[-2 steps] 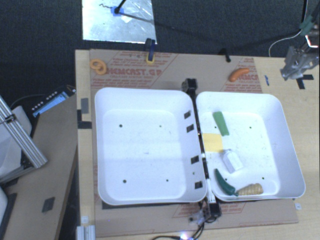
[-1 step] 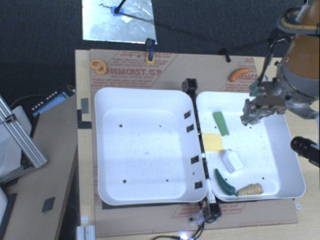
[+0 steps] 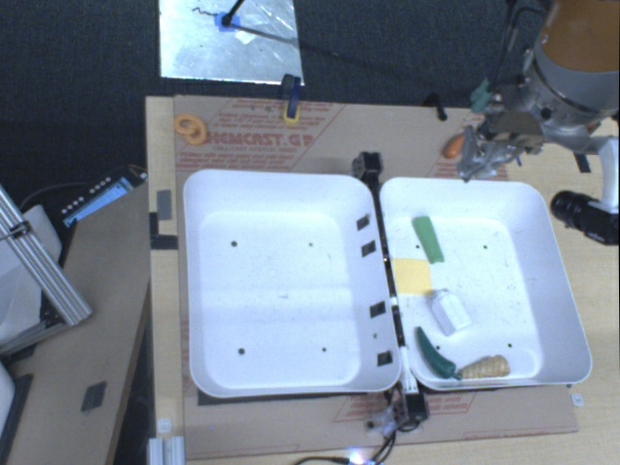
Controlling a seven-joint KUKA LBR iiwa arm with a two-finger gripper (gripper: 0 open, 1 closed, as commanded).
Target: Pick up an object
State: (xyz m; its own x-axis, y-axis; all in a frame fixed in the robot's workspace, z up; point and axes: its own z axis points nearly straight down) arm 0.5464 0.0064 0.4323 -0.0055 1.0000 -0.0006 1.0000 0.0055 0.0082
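Right bin [image 3: 552, 260]: green block [image 3: 427, 238], yellow card [image 3: 411, 276], white block [image 3: 449, 312], dark green piece [image 3: 435, 354] and tan cone [image 3: 482, 366] were gathered along its left side as pick candidates. Gripper [image 3: 481, 163] was poised over the far rim; its grasp state could not be told.

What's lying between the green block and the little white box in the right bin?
A flat yellow square lies between the green block and the white box, seen in the camera view.
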